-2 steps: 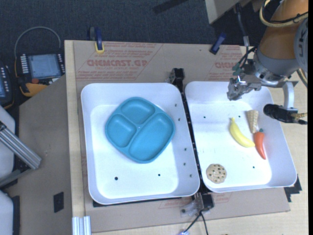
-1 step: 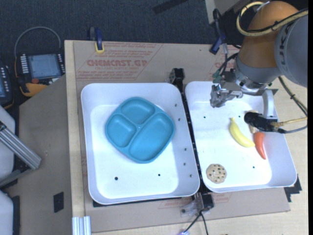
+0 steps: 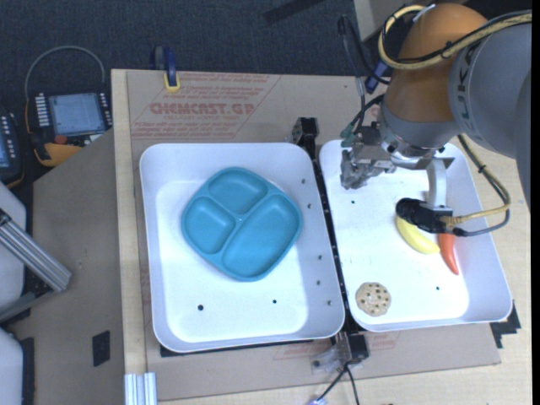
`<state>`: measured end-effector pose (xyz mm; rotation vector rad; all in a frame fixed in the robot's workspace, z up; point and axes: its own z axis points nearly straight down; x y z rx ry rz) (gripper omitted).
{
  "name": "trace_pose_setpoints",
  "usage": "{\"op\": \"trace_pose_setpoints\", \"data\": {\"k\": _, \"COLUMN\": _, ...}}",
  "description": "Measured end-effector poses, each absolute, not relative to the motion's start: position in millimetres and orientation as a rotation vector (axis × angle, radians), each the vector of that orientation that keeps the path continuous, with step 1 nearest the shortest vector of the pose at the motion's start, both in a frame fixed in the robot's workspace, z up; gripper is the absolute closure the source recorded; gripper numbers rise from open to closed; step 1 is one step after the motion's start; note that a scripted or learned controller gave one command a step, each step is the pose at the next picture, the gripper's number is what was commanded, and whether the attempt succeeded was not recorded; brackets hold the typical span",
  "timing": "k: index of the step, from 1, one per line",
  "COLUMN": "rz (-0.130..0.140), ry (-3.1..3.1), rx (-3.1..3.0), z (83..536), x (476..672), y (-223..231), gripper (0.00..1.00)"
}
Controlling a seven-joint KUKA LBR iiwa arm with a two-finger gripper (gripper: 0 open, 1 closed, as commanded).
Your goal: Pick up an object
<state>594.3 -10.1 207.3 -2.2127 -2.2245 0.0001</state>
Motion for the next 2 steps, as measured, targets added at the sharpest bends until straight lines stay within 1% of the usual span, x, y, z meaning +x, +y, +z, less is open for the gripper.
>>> {"op": "trace_pose_setpoints", "data": {"k": 1, "rz": 0.0, "ry": -2.225, "rx": -2.212, "z": 221.0, "x": 576.6, "y": 37.0, "gripper": 1.0}}
{"op": "trace_pose_setpoints", "data": {"k": 2, "rz": 0.004, "ry": -2.223, "rx": -2.215, "z": 220.1, "x": 557.2, "y": 76.2, "gripper": 1.0}}
